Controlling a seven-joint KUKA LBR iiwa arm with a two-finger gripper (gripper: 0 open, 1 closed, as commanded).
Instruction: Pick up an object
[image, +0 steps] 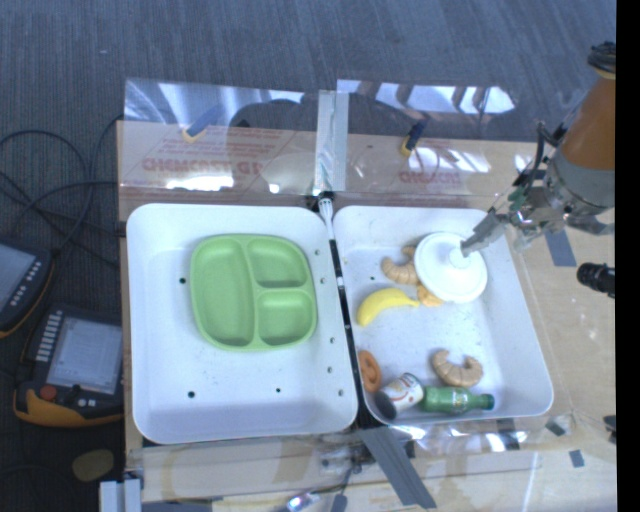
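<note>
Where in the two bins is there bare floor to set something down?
Left bin: a bare strip all round the green tray, widest along the near edge. Right bin: open floor mid-bin between the banana, white lid and croissant. Crowded: near edge with can and bottle; the gripper is at the lid.

Glossy plastic bins — matt green tray

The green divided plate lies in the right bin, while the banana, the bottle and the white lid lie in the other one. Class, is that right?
Not quite. The camera view shows the green divided plate in the left bin. The banana, the bottle and the white lid lie in the right bin.
</note>
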